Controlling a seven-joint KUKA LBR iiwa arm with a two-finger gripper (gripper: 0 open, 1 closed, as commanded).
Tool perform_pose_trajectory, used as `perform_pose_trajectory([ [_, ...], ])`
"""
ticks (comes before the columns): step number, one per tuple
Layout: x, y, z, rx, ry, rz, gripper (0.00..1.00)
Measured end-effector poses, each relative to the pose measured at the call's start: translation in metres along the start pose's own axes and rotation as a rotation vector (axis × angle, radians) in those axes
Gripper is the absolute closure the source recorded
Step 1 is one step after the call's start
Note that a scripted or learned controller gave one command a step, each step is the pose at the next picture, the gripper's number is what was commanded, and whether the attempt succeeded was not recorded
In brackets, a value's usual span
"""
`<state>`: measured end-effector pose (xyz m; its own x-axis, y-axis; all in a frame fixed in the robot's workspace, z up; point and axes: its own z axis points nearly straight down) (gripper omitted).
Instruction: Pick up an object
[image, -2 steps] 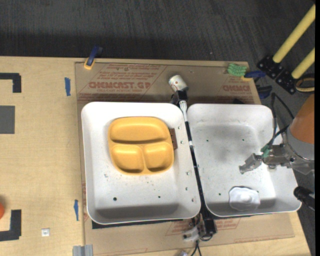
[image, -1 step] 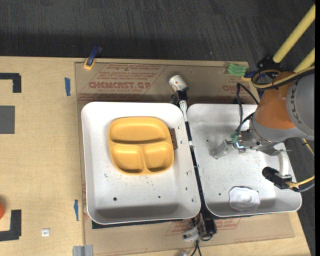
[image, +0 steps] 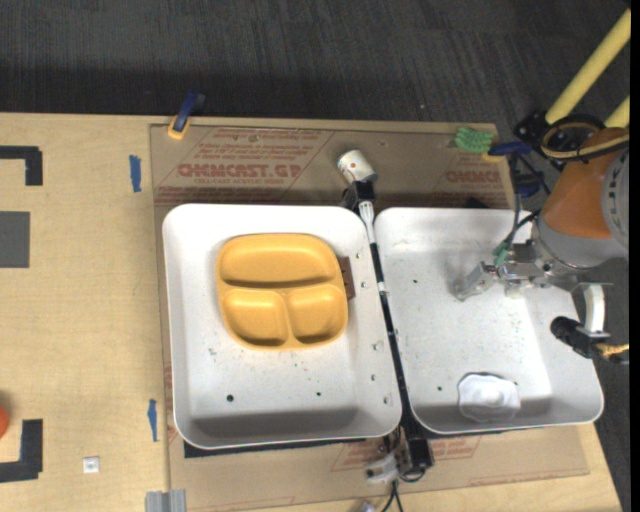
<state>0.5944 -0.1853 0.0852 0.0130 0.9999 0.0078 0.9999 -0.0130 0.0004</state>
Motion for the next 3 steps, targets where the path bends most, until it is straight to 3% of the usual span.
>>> perform_pose_trajectory([
  [1,0.049,0.030,0.001,-0.001,-0.008,-0.098,0.00],
  [2,0.069,-0.064,0.001,0.002,-0.007,-0.154,0.00],
  [3,0.070,-0.063,-0.010,-0.002,-0.005,-0.154,1.00],
])
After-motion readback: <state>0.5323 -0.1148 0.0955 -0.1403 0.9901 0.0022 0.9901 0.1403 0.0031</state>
